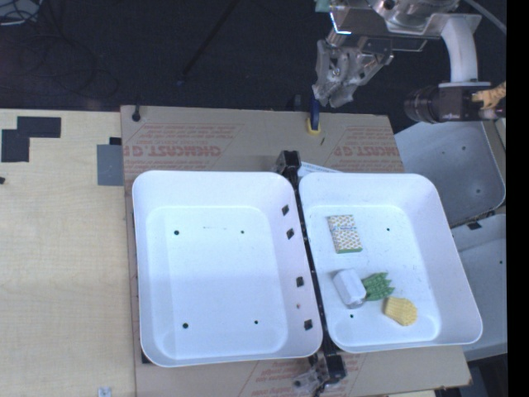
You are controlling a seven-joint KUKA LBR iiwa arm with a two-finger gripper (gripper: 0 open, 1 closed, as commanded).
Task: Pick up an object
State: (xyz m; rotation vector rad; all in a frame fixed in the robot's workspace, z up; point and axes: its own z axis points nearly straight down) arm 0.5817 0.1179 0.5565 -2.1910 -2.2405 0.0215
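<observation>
Your left bin (157, 197) is offering only bare floor. In the right bin (430, 205), a patterned card (345, 233) is lying mid-floor with room on every side; near the front edge, a white cylinder (349, 288), green piece (377, 285) and yellow block (400, 310) are crowding together, risking a nudged neighbour or double catch. Your gripper (337, 89) is hanging above the bench's back edge, its state impossible to tell.

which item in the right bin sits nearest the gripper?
The patterned card: it lies alone at the far end of the right bin, closest to the gripper. The white, green and yellow items cluster at the near end.
</observation>
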